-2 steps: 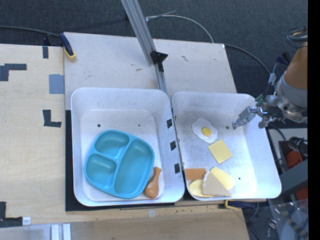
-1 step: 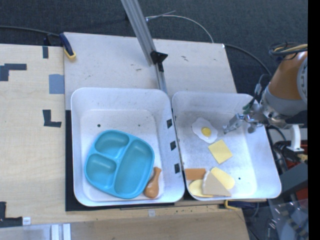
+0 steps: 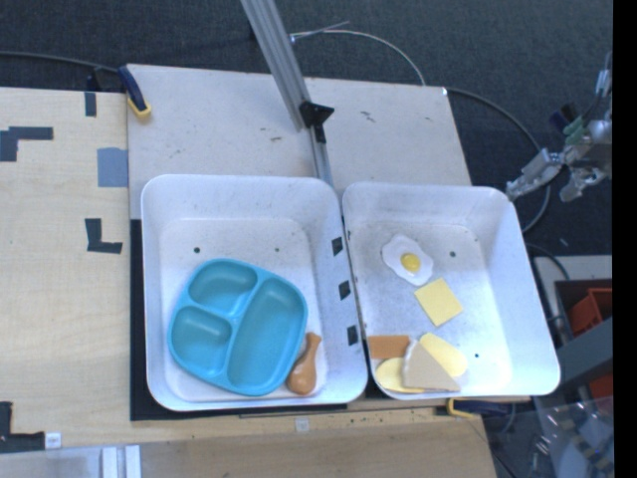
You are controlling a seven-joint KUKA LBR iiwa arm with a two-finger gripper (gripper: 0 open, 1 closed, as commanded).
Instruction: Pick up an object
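In the right bin (image 3: 498, 267) lie a fried egg (image 3: 408, 261), a yellow cheese slice (image 3: 438, 301), an orange block (image 3: 388, 347) and a pale bread wedge (image 3: 434, 364) resting on a yellow piece. The left bin (image 3: 159, 227) holds a blue divided plate (image 3: 237, 325) with a brown drumstick (image 3: 307, 364) beside its lower right rim. My gripper (image 3: 555, 179) hangs beyond the right bin's upper right corner, off the bin, far from every object. Its two fingers stand spread apart with nothing between them.
A slanted metal rail (image 3: 279, 48) runs down from the top to the gap between the bins. Cables (image 3: 478, 108) curve over the dark floor behind the right bin. Wooden bench surface (image 3: 60, 217) lies to the left, with tape marks.
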